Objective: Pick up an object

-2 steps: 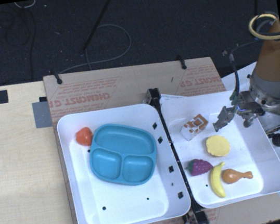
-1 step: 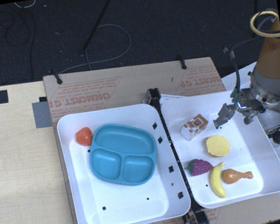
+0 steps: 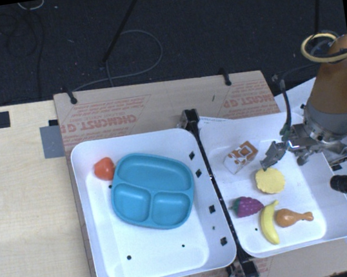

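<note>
end effector (image 3: 285, 152): over the right bin, above and just right of the yellow round piece, fingers spread wide with nothing between them
arm (image 3: 331, 93): reaches in from the right, orange band above the wrist
right bin (image 3: 340, 222): holds a small white and brown box (image 3: 241, 156), yellow round piece (image 3: 270, 181), purple grapes (image 3: 247, 205), banana (image 3: 268, 223) and a brown drumstick (image 3: 292, 217)
left bin (image 3: 155, 268): holds a blue divided plate (image 3: 152, 190) with an orange-red fruit (image 3: 104, 169) just beside its upper left edge
table (image 3: 24, 223): pale wood, carrying both bins on a cardboard sheet (image 3: 155, 108)
</note>
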Robot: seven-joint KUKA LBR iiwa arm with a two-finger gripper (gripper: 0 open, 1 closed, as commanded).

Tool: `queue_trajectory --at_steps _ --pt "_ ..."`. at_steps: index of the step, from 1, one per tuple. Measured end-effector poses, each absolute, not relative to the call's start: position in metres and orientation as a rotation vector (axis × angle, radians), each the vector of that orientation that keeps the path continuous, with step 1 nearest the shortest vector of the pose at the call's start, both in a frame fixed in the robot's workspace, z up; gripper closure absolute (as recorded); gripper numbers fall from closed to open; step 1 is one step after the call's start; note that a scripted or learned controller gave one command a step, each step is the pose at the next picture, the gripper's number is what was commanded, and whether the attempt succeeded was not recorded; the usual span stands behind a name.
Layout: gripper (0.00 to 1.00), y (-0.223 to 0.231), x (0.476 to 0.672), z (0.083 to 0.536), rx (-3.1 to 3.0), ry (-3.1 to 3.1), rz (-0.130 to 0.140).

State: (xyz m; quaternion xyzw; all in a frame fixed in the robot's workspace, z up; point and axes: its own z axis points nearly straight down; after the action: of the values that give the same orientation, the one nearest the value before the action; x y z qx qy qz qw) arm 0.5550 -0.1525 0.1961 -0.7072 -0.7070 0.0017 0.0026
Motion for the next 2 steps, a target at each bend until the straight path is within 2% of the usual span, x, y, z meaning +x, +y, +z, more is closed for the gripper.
queue_trajectory --at_steps 2 --pt "0.00 -0.154 0.557 0.085 -2.219 -2.218 0.004"
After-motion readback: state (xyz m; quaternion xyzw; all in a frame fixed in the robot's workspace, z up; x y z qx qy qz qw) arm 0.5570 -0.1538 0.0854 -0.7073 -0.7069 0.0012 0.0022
